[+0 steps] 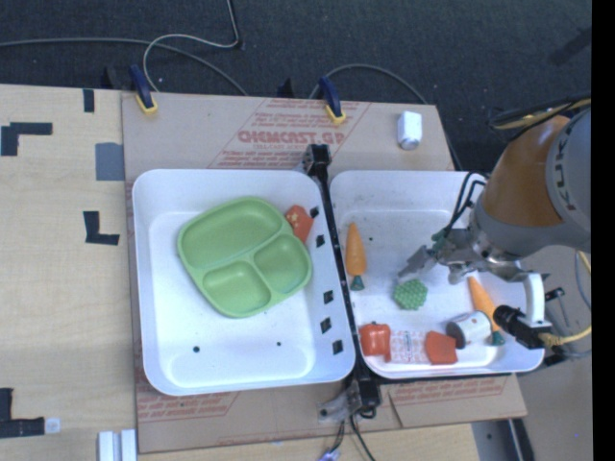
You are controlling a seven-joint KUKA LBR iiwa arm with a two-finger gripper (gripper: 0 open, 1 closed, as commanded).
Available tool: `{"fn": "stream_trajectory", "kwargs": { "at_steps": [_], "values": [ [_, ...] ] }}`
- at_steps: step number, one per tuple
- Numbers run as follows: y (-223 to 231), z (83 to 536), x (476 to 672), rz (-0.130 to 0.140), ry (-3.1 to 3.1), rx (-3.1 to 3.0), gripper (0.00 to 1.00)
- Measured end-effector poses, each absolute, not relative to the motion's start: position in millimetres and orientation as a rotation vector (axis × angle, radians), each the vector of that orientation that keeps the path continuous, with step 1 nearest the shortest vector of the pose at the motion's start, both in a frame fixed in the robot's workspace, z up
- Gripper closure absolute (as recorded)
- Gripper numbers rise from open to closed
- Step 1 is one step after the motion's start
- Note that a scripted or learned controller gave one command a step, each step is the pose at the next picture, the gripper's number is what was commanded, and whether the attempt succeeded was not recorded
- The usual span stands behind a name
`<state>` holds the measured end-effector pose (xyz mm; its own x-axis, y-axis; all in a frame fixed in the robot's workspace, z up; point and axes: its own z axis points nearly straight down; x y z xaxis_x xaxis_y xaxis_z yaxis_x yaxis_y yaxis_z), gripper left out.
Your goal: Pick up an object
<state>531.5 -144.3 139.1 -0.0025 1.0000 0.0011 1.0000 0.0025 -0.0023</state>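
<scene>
My gripper (420, 260) hangs over the right bin (384, 195), its two dark fingers spread apart and open. Just below the fingertips lies a green broccoli piece (410, 294), with nothing held between the fingers. An orange carrot (355, 249) lies to the left near the divider. A second carrot (481, 301) lies under the wrist at the right. Along the front wall sit a red-orange pepper (375, 338), a red block (441, 348) and a white cylinder (469, 328).
The left bin (163, 353) holds a green divided plate (245, 254) with a small red-orange item (300, 222) at its right edge. A white cylinder (409, 129) lies on the cardboard behind the bins. Cables and blue clamps (143, 91) run along the back.
</scene>
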Motion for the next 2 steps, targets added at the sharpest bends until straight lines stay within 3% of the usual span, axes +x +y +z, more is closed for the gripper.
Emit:
{"fn": "stream_trajectory", "kwargs": {
  "at_steps": [1,2],
  "values": [
    [-128.2,86.3,526.8,0.0,-2.223,-2.222,0.0],
    [-128.2,95.9,527.4,-0.001,-2.225,-2.223,1.0]
  ]
}}
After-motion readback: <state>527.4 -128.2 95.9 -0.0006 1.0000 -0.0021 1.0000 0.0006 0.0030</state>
